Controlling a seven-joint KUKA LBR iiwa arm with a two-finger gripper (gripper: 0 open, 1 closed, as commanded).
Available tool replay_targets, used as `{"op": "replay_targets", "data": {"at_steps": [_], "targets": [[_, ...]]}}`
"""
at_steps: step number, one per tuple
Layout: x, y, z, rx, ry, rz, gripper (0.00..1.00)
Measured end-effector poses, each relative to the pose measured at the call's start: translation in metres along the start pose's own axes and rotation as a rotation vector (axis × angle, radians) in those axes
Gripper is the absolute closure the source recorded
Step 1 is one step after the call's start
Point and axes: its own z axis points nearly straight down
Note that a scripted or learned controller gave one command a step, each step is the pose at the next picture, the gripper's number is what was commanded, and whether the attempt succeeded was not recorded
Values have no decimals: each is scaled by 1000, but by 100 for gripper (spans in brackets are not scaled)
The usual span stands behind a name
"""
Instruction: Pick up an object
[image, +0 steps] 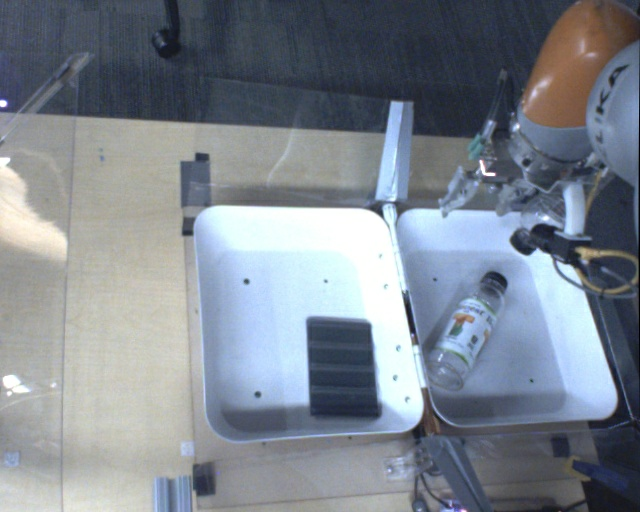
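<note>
A clear plastic bottle (467, 330) with a green and orange label lies on its side in the right bin (560, 390), its dark cap pointing to the far right. A black ribbed rectangular block (342, 366) lies flat in the left bin (250, 300), near its front. My gripper (478, 203) hangs over the far edge of the right bin, up and away from the bottle. It is open, its fingers spread with nothing between them.
A metal divider post (394, 150) stands at the far side where the two bins meet. Cables (590, 262) trail from the wrist over the right bin's right side. A clear panel (60, 250) covers the bench on the left.
</note>
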Motion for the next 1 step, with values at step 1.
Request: {"op": "replay_targets", "data": {"at_steps": [1], "targets": [[-42,8,20,-3,-1,-8,0]]}}
